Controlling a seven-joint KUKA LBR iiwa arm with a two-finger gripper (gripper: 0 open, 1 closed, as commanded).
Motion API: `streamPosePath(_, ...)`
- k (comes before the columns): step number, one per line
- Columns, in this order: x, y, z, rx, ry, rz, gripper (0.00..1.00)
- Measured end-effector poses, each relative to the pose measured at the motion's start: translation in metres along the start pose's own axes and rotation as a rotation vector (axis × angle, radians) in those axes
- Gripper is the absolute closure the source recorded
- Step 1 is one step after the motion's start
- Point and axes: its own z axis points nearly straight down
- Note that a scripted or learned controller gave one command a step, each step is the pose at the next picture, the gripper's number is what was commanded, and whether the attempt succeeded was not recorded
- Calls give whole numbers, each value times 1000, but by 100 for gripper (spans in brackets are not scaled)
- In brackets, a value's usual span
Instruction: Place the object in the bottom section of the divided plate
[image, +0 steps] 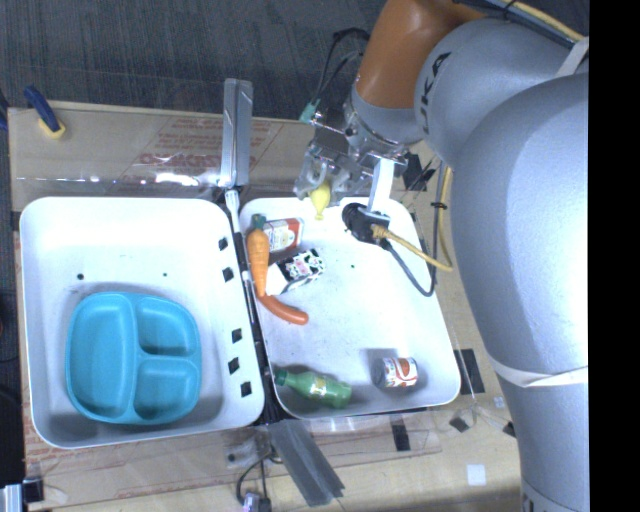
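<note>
1. The left bin (120, 215) holds a blue divided plate (73, 360), lying flat near that bin's bottom-left corner. It has one long section along its left side and two smaller ones on its right, one above the other; all three show bare blue.
2. The arm (520, 200) reaches in from the right, its orange band up at the top, and the gripper (322, 188) hangs over the top edge of the right bin (400, 300), near that bin's top-left corner.
3. A small yellow thing (320, 201) sits right at the gripper's tip, at the top rim of the right bin, well apart from the plate. It is too small to name.
4. Whether the gripper is apart, together or clamped on the yellow thing cannot be told, because the wrist parts crowd it.
5. Just below the gripper a black fitting (360, 222) with a tan hose trails down towards the right bin's right edge.
6. Along the right bin's left edge lies a carrot (258, 262), pointing down, with a sausage (283, 311) just below its tip.
7. Beside the carrot's top is a small red-labelled bottle (284, 235), and below that is a black-and-white toy (301, 266).
8. At the right bin's bottom edge a green bottle (315, 387) lies on its side, with a can (398, 372) to its right, near the bottom-right corner.
</note>
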Motion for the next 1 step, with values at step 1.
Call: streamPosePath(1,95,-50,75,-1,-2,-19,100)
